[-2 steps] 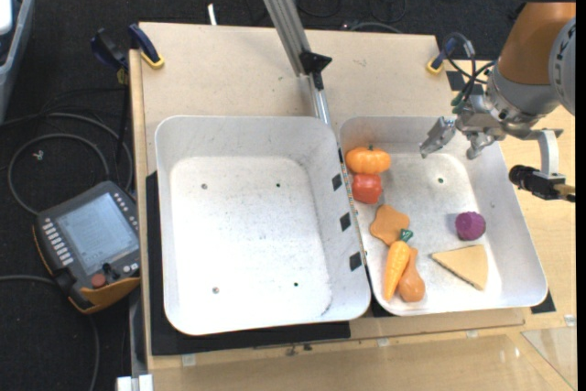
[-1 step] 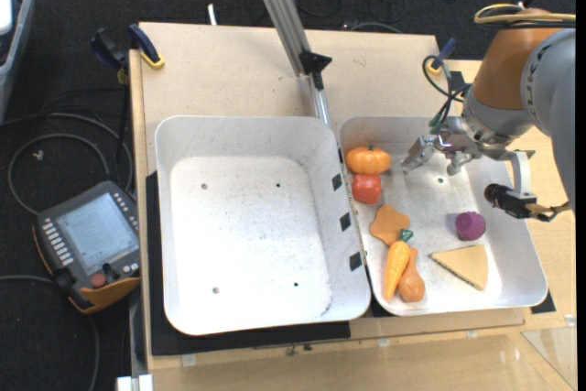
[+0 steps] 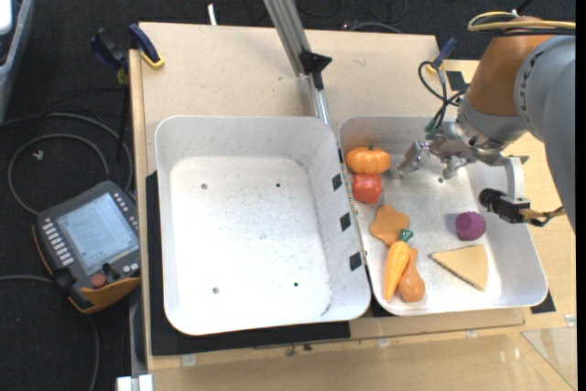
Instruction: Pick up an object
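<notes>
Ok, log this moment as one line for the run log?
arm: over right white bin | gripper: above bin's rear, nothing seen held | nearest: small orange toy pumpkin | left white bin: beside it

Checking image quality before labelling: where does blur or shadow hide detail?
Camera view: even, soft light with no harsh glare; the gripper looks small and slightly blurred, so its state is unclear; the toys, such as the pumpkin and purple ball, are sharp, casting faint shadows.

– What does the arm (image 3: pixel 540 87) look like?
– Rounded grey casing, with a broad orange band (image 3: pixel 499 73) above the wrist.
– Any cables?
– Yellow and dark cables loop beside the band. The gripper (image 3: pixel 430 156) is small, grey metal, with a black fitting beside it.
</notes>
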Controlling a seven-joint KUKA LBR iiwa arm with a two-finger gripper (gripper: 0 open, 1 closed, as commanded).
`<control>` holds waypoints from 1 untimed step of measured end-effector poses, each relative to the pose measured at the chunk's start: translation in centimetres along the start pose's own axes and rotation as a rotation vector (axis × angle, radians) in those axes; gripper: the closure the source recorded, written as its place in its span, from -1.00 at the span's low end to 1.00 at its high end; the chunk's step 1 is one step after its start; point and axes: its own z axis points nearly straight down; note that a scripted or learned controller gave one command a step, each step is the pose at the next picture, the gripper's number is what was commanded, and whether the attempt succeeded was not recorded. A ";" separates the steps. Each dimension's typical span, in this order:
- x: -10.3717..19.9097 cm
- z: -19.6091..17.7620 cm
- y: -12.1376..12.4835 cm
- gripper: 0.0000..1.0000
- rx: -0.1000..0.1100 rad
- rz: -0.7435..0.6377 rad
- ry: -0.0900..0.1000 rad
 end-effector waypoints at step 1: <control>0.0 -1.2 0.1 1.00 -0.004 0.000 -0.001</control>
